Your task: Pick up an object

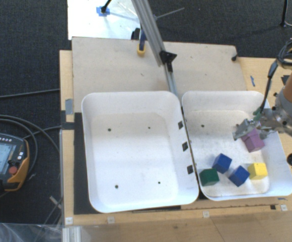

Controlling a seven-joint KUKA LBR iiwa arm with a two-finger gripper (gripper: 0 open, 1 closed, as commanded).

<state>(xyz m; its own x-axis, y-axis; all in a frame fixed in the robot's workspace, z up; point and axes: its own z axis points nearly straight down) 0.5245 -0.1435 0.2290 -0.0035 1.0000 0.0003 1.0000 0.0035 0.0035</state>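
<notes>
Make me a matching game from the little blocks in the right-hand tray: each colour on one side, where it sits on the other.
Blocks:
1. purple block
2. yellow block
3. green block

Places:
A. nearest the divide between the two trays
B. right at the claw
C. near the right tray's right wall, beside a blue block

Pairs: 1-B, 2-C, 3-A

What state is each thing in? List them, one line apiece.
End effector: over the right bin, right at the purple block.
Purple block: tilted, under the end effector; grip unclear.
Two blue blocks: resting in the right bin.
Green block: resting on the bin floor.
Yellow block: resting beside a blue block.
Right bin: holds all five blocks.
</notes>
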